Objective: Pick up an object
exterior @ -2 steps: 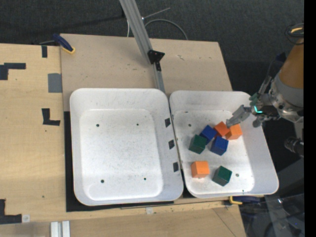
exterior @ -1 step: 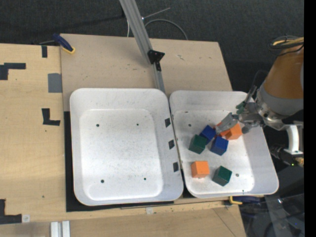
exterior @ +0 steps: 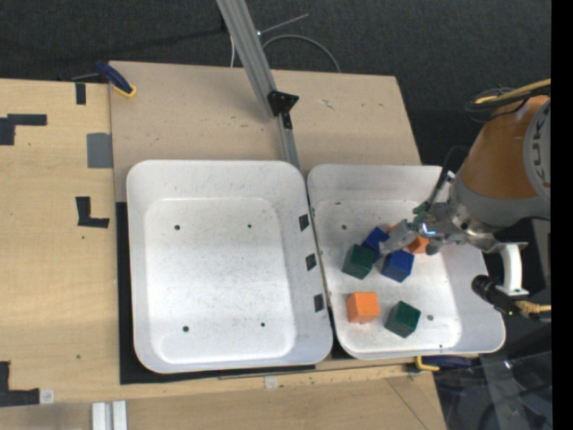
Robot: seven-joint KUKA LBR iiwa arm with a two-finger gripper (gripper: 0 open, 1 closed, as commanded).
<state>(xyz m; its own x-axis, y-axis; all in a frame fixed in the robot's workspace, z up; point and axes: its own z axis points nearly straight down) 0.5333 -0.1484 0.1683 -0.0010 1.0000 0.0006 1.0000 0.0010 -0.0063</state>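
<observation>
Pincer (exterior: 414, 237) low in rt bin (exterior: 466, 330) over blue cube (exterior: 397, 265); grip state unclear.

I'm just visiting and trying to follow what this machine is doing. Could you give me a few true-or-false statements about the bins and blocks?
1. All the blocks lie in the right bin. True.
2. There are two green blocks. True.
3. The orange block sits in the left bin. False: it is in the right bin.
4. The claw hovers over the left bin. False: it is over the right bin, by the blue blocks.
</observation>
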